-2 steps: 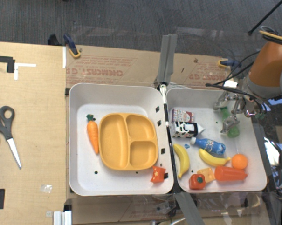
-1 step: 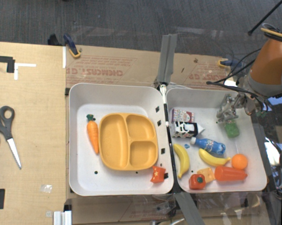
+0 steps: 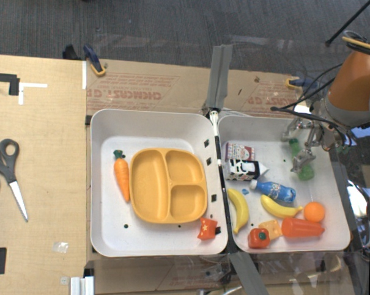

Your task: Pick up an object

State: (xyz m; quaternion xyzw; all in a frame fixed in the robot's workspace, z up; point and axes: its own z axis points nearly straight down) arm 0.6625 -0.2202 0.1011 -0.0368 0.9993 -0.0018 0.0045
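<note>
My gripper [image 3: 302,156] hangs over the back right of the right bin [image 3: 339,181], open, with nothing between its fingers. A small green item [image 3: 305,173] lies just below its tips. Further forward in this bin are a cow-patterned carton [image 3: 242,170], a blue bottle [image 3: 276,191], two bananas [image 3: 238,208] [image 3: 280,208], an orange [image 3: 314,212], a red-orange vegetable [image 3: 302,228] and a tomato [image 3: 259,238]. The left bin [image 3: 100,189] holds a yellow divided plate [image 3: 168,185], a carrot [image 3: 122,176] and a small red item [image 3: 207,229].
A raised divider [image 3: 219,176] separates the two bins. Scissors [image 3: 10,174] lie on the wooden bench at the far left. Cables and the orange-banded arm [image 3: 353,81] crowd the back right corner.
</note>
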